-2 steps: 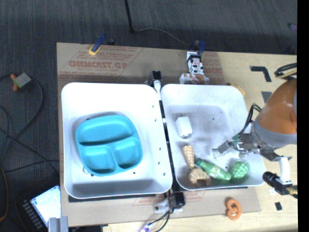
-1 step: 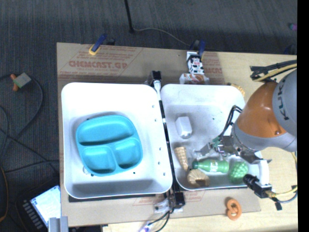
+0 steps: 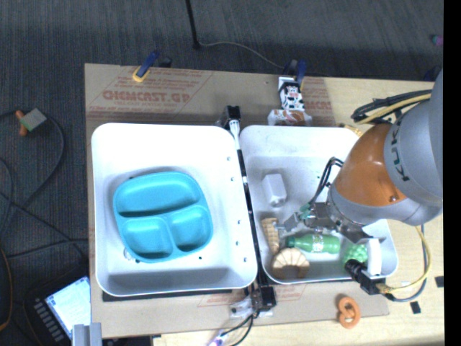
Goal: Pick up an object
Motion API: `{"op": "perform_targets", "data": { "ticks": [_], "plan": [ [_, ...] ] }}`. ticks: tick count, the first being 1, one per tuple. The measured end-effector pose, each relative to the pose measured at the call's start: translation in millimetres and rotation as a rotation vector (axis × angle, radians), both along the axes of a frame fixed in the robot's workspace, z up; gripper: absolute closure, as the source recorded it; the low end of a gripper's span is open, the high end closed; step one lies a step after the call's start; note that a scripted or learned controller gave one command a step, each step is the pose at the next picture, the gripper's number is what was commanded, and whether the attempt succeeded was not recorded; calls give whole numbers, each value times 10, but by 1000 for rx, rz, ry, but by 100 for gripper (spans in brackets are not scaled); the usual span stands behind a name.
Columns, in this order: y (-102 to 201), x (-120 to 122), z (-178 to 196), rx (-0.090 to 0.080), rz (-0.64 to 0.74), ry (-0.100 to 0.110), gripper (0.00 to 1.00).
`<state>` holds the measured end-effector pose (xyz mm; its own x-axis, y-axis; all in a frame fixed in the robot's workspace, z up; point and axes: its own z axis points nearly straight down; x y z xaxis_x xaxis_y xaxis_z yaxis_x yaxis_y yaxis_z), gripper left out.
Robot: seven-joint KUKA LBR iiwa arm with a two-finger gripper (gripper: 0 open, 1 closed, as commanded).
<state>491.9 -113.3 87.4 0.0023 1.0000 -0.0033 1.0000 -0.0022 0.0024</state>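
Reaching into the right bin, the hand is hovering just above a green bottle; whether it is clenched, I cannot tell.

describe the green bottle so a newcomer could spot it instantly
Start at the right bin, under the gripper. Along its near wall lies the green bottle, on its side. It is the sole green item with a white band, beside a tan pastry.

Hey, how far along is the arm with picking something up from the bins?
Done: the arm has reached into the right bin, its tool low over the green bottle. In hand: nothing visibly gripped; the bottle lies on the bin floor. Left: grasping and lifting an object.
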Motion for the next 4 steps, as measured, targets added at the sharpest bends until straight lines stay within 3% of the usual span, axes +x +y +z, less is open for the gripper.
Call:
{"op": "perform_targets", "data": {
  "ticks": [1, 2, 3, 4],
  "plan": [
    [-12, 7, 101, -4, -1, -3, 100],
    [-794, 869, 552, 0, 2, 1, 100],
    [-236, 1194, 1176, 2, 4, 1, 100],
    [-244, 1189, 1171, 1, 3, 2, 0]
  ]
}}
